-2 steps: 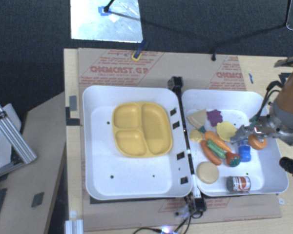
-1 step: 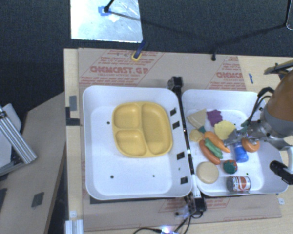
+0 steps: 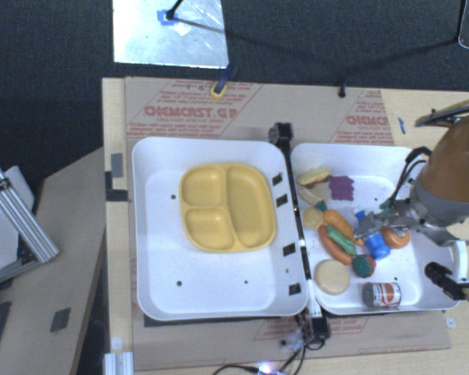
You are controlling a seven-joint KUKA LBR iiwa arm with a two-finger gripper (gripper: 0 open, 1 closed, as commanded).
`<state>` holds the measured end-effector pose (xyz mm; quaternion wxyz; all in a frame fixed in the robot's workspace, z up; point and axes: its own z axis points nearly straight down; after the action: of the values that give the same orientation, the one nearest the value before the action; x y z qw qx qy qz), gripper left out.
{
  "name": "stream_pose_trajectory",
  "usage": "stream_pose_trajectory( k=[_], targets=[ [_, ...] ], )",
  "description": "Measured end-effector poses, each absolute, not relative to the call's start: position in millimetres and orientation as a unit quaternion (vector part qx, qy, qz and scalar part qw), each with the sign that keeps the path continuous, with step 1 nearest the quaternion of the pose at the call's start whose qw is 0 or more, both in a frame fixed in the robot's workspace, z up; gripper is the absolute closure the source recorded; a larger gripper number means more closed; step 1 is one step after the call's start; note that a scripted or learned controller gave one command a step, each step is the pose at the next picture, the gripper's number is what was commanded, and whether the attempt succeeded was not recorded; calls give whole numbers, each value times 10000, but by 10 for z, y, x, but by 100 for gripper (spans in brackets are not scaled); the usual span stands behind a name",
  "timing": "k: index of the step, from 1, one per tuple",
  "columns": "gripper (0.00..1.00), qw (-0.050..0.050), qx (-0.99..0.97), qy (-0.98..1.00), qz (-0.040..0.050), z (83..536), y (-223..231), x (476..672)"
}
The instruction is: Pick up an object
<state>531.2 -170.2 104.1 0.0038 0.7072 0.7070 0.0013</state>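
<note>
Camera view: arm enters from right, its upper part cut off by the frame edge. Gripper (image 3: 373, 226) sits low in the right bin (image 3: 399, 170), over a tight pile of toy food; finger state can't be told, too small and blurred against the clutter. Pile: carrot (image 3: 338, 222), blue piece (image 3: 377, 249) and orange piece (image 3: 397, 237) touching the gripper area, dark green item (image 3: 363, 266), purple block (image 3: 341, 187), round beige item (image 3: 332, 276), red-and-white can (image 3: 382, 294) lying on its side, label unreadable. Left bin (image 3: 152, 209) holds a yellow divided tray (image 3: 227, 207). Board behind bins reads "CHEMCAST GP" (image 3: 191, 112), mirrored/upside down.
</note>
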Motion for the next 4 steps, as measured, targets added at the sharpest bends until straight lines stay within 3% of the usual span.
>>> stream_pose_trajectory(
  k=[1, 3, 4],
  targets=[
    [100, 28, 7070, 7073, 15, 1127, -1693, 5312],
    [100, 34, 7055, 7087, 18, 2279, -1685, 5354],
    [100, 11, 7036, 7106, 17, 2365, -1130, 5454]
  ],
)
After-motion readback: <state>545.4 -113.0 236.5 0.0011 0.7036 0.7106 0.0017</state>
